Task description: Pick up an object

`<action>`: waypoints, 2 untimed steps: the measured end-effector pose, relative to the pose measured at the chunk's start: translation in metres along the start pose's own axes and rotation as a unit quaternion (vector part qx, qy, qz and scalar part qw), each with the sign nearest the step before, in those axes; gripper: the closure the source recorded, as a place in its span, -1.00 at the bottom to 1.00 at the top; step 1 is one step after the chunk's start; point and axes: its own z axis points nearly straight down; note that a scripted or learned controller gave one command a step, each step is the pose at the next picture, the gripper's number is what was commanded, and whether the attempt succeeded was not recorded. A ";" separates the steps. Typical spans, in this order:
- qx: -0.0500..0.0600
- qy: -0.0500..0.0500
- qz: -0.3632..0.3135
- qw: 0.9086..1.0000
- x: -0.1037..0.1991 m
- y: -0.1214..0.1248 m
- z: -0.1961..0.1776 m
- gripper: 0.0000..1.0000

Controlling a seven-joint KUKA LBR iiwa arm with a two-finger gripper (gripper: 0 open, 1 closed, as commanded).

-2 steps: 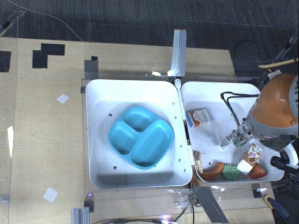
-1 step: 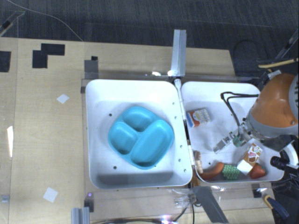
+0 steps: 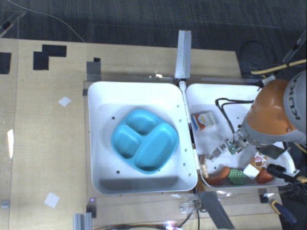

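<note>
My gripper (image 3: 224, 149) hangs low over the middle of the right bin (image 3: 240, 97), under the grey and orange wrist (image 3: 271, 114). A small white and red packet (image 3: 204, 120) lies just up and left of it. Along the bin's front wall lie a red, sausage-like object (image 3: 218, 175), a green textured block (image 3: 236, 176), a white block (image 3: 251, 170) and a red-orange object (image 3: 263, 176). Nothing is visibly in my grasp. The arm hides part of the bin's right side.
The left bin (image 3: 100, 128) holds a blue three-compartment tray (image 3: 145, 140). A metal divider post (image 3: 183, 54) stands at the back between the bins. A black cable (image 3: 228, 110) loops over the right bin's back area.
</note>
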 end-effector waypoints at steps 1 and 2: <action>0.000 0.001 -0.091 0.996 -0.062 0.026 0.002 -1.00; 0.001 0.002 -0.160 0.987 -0.142 0.047 -0.085 -1.00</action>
